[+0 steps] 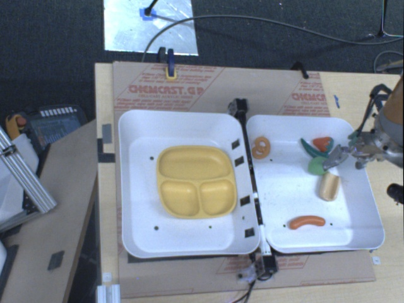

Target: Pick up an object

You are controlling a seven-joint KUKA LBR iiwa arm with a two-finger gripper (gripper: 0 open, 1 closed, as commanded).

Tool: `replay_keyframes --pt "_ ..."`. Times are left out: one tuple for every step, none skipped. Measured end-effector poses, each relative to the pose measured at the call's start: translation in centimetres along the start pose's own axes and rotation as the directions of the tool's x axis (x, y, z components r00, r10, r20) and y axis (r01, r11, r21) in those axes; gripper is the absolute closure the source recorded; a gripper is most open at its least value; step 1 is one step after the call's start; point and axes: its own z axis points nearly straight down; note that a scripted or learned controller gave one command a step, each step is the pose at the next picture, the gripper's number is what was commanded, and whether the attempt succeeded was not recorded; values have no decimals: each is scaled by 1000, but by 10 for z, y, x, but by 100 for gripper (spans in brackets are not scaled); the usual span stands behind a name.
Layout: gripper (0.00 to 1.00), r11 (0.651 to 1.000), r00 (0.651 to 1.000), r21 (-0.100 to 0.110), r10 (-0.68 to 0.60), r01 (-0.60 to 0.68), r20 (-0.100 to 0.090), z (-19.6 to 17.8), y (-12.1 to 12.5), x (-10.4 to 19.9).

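Camera view, and here I am coming in from three o'clock over the right bin (379, 229). My fingers (334, 160) hang at the bin's two o'clock corner, right above the little heap there. How far apart they stand I cannot tell from up here; the tips blur into the green piece (317, 165) under them, and I see nothing clearly held between them.

Candidates, then. The green piece sits just under my tips, with a red pepper (322, 142) touching it at twelve o'clock. A tan block (329, 186) lies just beside it at six. A sausage (307, 222) rests well apart at the bin's six o'clock, and a pretzel (261, 147) near the divider at ten.

The left bin (129, 232) carries a yellow tray (192, 180), well away from me.

The risk, as I judge it: the green piece, pepper and block are crowded. Closing here could catch an edge only, squirt the green piece sideways, or drag two things at once and drop both. The bin's wall at three o'clock is close too, so I might clip it.
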Motion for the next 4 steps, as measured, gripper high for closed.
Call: replay_keyframes --pt "0 1000 1000 -12 -3 3 3 -7 3 1" --pt "0 1000 1000 -9 -6 6 2 39 12 2" --pt "0 1000 1000 -9 -3 3 2 91 13 2" --pt "100 1000 1000 -15 -4 4 5 77 14 2"
